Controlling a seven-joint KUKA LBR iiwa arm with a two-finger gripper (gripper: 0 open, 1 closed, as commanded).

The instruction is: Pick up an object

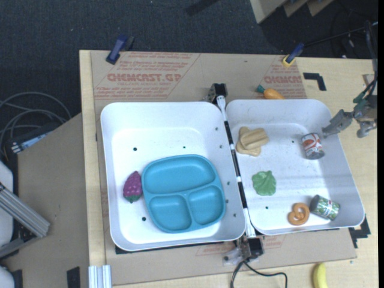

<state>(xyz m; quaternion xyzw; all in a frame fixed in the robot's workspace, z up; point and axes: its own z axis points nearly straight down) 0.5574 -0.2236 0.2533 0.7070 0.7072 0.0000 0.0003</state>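
The right bin point(288, 116) holds a tan bread-like piece point(252, 141), a red and white can point(312, 146), a green leafy toy point(264, 183), an orange pretzel-shaped piece point(298, 214) and a green can point(325, 207). In the left bin point(162, 119) lie a blue divided plate point(180, 192) and a purple grape bunch point(132, 186). My gripper point(351, 126) hangs over the right bin's far right rim, just up and right of the red and white can. It is open, with nothing between its fingers.
An orange carrot-like toy point(271, 93) lies on the board behind the right bin. A yellow item point(320, 276) sits at the bench's front edge. Clamps point(119, 50) grip the board's back edge. A black divider point(231, 155) runs between the bins.
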